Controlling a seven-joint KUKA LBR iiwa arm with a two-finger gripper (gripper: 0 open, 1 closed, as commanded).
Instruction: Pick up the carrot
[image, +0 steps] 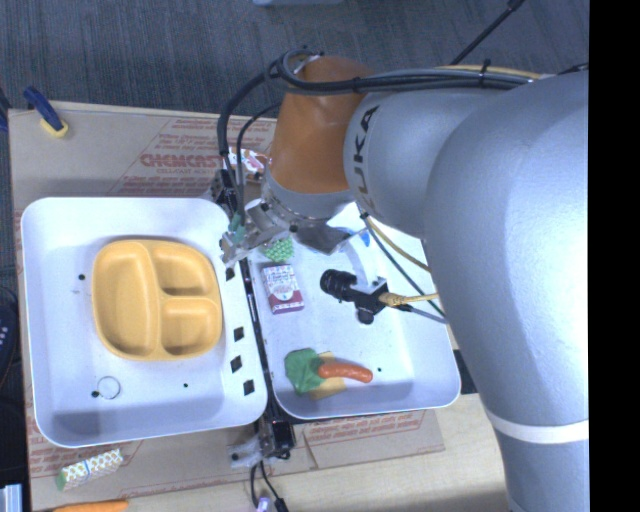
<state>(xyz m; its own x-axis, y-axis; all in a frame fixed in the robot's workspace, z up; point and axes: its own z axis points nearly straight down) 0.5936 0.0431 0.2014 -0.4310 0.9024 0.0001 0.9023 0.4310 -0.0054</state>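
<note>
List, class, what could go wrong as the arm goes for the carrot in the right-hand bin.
1. The carrot lies against a green leafy piece and something yellow beneath, so the gripper might catch those instead.
2. The carrot sits near the right bin's front wall, leaving little room on that side.
3. The gripper hangs at the bin's far end near a small red packet; the arm's bulk may hide the carrot from the camera on approach.

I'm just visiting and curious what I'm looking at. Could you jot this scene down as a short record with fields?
arm: grey with orange band, reaching in from the right
gripper: over the right bin's upper left corner, far from the carrot
carrot: orange, lying in the right bin near its front edge, green top to its left
small box: right bin, above the carrot
yellow divided tray: in the left bin
</note>
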